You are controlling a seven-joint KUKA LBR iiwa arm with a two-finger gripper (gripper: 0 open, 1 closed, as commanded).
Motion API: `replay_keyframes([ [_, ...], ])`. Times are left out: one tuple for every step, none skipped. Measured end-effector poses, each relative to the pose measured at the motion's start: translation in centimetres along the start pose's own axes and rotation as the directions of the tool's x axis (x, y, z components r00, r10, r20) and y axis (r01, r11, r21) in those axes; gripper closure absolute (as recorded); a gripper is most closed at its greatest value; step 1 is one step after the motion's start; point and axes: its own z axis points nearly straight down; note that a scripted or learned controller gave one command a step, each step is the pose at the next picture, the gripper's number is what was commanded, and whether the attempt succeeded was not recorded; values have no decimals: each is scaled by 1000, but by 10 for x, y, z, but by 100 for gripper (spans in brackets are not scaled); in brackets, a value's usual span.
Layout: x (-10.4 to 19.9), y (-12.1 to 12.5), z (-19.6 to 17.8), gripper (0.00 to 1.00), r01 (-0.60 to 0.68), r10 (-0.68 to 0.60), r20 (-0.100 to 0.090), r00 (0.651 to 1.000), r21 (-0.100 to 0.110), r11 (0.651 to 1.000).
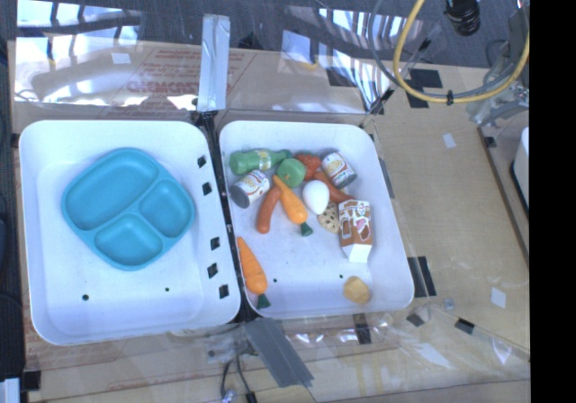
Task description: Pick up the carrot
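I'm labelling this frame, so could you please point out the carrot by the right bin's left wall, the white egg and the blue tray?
carrot (252,269), camera view, middle of its orange body.
white egg (316,196), camera view, centre of the shell.
blue tray (127,206), camera view, the ridge between its compartments.

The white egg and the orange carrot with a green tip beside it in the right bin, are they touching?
Touching. The camera view shows the white egg lying against the right side of the orange carrot in the right white bin, with no bin floor visible between them.
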Motion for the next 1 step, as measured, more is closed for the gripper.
replay_keyframes([
  [-57, 14, 1, 100, -23, 23, 2, 1000, 2, 1000],
])
